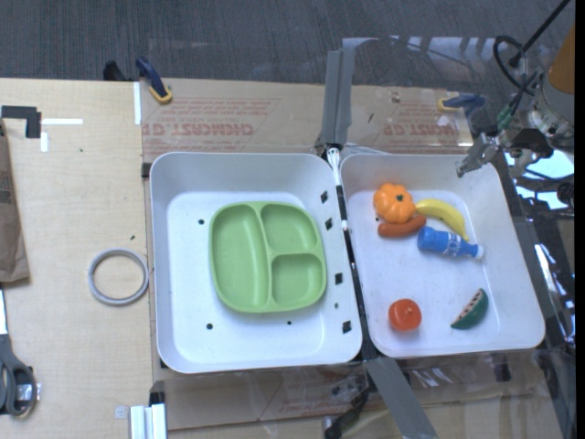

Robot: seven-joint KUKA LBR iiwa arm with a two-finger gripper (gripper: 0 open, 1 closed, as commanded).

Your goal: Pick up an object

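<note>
**A:** Pale wood makes up the surface [73, 208], with two white bins side by side on it. Start from the near edge of the right bin [521, 273]: what's worth picking?

**B:** Nearest are a red tomato [404, 315] and a watermelon slice [470, 309], well apart from each other. Both look like light, hard plastic toys. The tomato is round and glossy, so I'd expect it to squirt out of a pinch unless taken across its middle. The slice is flat; its thin edges seem the better hold.

**A:** And further back?

**B:** A blue bottle [448, 243] lies on its side, just beside a yellow banana [444, 216], a reddish sausage [400, 229] and an orange pumpkin [394, 202]. These are crowded, touching or nearly so. The bottle's straight body would probably take a cross grip best.

**A:** The left bin [174, 273]?

**B:** It holds a green divided plate [269, 256], wide and stiff, awkward to pinch.

**A:** The jaws?

**B:** The gripper [477, 158] hangs over the right bin's far corner, holding nothing I can see; spread or closed, I cannot tell.
</note>
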